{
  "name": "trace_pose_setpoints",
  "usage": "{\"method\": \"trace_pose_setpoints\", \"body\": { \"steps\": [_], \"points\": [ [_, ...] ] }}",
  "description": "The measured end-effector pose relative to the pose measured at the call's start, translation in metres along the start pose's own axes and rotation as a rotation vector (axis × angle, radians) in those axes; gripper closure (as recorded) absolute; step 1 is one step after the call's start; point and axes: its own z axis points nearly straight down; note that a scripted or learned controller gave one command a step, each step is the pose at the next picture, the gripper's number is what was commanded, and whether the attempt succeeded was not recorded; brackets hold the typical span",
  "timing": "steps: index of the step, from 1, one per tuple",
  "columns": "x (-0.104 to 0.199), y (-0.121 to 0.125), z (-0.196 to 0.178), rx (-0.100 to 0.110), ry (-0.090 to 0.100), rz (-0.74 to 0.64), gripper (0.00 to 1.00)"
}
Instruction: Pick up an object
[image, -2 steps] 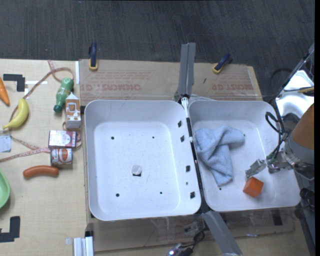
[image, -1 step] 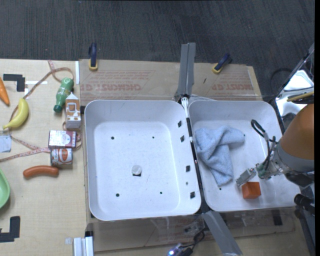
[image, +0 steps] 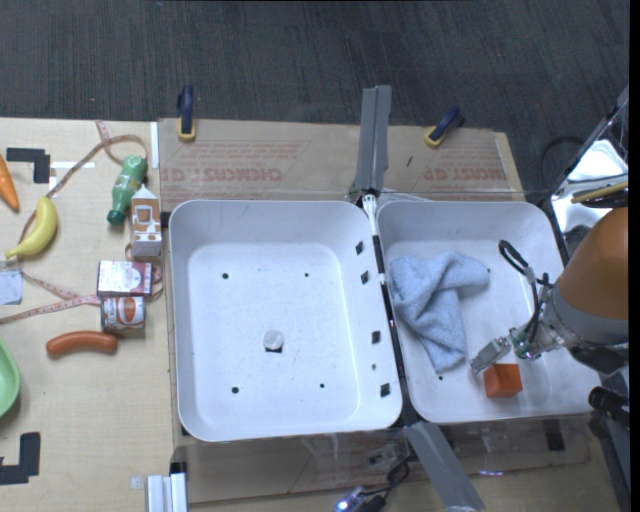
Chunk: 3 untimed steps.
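In the right bin (image: 560, 240), an orange block (image: 503, 381) lies near the front wall. My gripper (image: 506, 351) hangs just above and behind the block, low in the bin, reaching in from the right below the arm's orange band (image: 603, 262). I see nothing held in it. A crumpled light-blue towel (image: 435, 298) lies in the left half of the same bin, just left of the gripper. A small grey round piece (image: 274, 342) rests on the floor of the left bin (image: 200, 300).
Left of the bins on the bench lie a banana (image: 35, 228), a green bottle (image: 127, 186), a small carton (image: 146, 226), a can (image: 124, 314) and a sausage (image: 82, 344). A grey divider bar (image: 374, 140) runs between the bins at the back.
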Motion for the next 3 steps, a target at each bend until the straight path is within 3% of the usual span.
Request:
{"method": "trace_pose_setpoints", "body": {
  "steps": [1, 2, 3],
  "points": [
    [-0.0006, 0.0008, -0.0091, -0.002, -0.001, 0.003, 1.0],
    [-0.0006, 0.0008, -0.0091, -0.002, -0.001, 0.002, 0.0],
    [-0.009, -0.0034, -0.0003, 0.0, 0.0, -0.158, 0.0]
  ]
}}
